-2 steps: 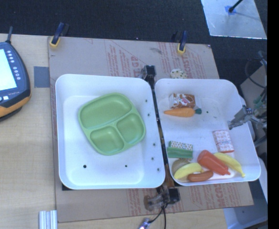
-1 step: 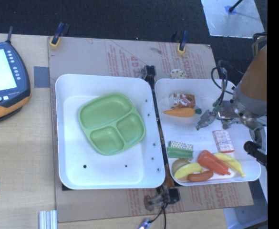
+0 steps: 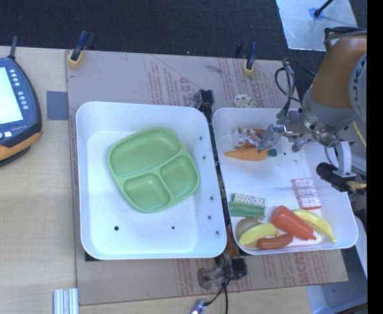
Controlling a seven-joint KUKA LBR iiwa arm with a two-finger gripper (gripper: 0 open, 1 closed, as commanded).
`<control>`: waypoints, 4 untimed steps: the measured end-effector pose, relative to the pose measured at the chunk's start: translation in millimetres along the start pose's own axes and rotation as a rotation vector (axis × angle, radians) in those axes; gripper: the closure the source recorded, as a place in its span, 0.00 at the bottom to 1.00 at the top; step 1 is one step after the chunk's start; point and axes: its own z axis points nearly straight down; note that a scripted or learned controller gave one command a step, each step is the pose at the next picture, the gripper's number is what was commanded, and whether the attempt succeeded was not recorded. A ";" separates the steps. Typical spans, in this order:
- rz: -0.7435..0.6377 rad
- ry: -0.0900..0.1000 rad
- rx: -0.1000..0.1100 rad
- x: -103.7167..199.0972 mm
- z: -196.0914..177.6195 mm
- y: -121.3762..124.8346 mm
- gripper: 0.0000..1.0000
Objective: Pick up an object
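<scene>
We see red print repeated in rows across the brown cardboard sheet point(image 3: 178, 77) under the bins, yet the letters are too small for us to read. A small packet point(image 3: 306, 193) in the right bin carries red marks (also illegible). We can read no numbers or brand names.

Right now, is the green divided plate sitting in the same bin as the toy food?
No, the green divided plate lies alone in the left bin, while the toy food sits in the right bin.
</scene>
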 end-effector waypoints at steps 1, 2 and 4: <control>0.000 -0.002 -0.017 -15.3 32.4 38.9 0.00; 0.003 -0.008 -0.019 -2.2 36.0 45.9 0.00; 0.000 0.000 0.001 -28.7 49.1 -13.3 1.00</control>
